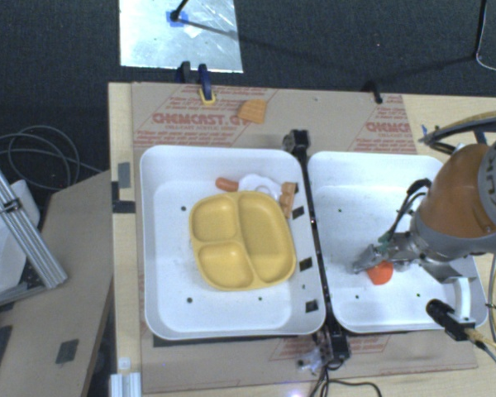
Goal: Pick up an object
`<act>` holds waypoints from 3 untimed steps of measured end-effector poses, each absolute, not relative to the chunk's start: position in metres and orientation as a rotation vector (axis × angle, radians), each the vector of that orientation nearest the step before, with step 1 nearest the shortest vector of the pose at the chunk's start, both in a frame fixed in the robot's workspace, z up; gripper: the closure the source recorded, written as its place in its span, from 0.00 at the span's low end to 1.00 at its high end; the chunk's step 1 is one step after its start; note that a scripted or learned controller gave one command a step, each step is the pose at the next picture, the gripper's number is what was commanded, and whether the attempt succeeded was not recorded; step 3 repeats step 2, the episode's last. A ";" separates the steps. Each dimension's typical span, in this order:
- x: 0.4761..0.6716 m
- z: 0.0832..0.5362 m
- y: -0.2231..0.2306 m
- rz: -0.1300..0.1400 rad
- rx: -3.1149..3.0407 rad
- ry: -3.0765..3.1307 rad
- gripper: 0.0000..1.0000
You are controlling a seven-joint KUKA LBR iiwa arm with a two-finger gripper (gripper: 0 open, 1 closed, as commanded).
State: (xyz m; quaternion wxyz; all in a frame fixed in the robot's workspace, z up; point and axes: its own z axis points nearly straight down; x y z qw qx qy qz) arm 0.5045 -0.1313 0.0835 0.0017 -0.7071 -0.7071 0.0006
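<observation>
A small orange object [382, 275] lies on the floor of the right bin [347, 222], right at the tip of my gripper [374, 262]. The gripper reaches down from the orange-banded wrist at the right and its tip touches or overlaps the object's upper left side. I cannot tell whether the object sits between the fingers. In the left bin [165, 222] lie a yellow divided plate [240, 240], a small orange sausage-shaped piece [226, 184], a white piece [259, 185] and a tan block [288, 197].
A black divider [308, 238] runs between the two bins. A tan wedge [252, 110] and a blue-and-yellow clamp [205, 85] sit on the cardboard behind the bins. A black part of the arm [446, 318] hangs over the right bin's front rim.
</observation>
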 end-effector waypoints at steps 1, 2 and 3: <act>0.508 0.095 -0.132 -0.004 -2.225 -2.225 1.00; 0.554 0.190 -0.047 -0.016 -2.211 -2.243 1.00; 0.554 0.190 -0.047 -0.016 -2.211 -2.243 1.00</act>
